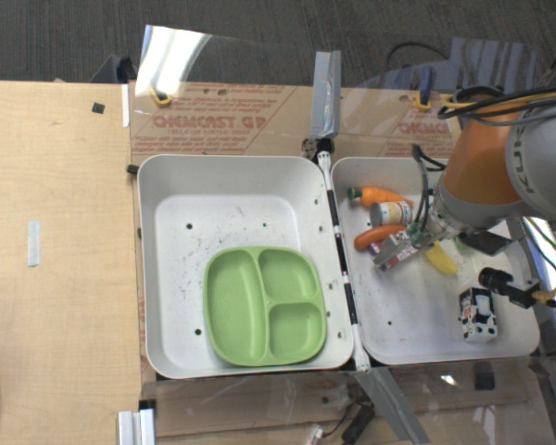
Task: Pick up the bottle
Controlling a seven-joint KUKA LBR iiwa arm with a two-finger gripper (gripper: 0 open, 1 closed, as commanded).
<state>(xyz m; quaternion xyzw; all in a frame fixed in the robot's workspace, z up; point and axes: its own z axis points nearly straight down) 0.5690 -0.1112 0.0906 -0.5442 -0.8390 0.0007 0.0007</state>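
Reading "CHEMCAST" on backboard (208, 119), bottle (390, 214) label illegible

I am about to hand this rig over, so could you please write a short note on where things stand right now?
End effector: low in the right bin, among the clutter near its upper left; whether it grips anything cannot be judged from this view.
Bottle: lying on its side in the right bin, between two carrots, just left of the end effector.
Other items: a yellow piece and a black-and-white cow toy in the right bin; a green divided plate in the left bin.
Done: arm has reached the bottle's area.
Left: secure the bottle and lift it.
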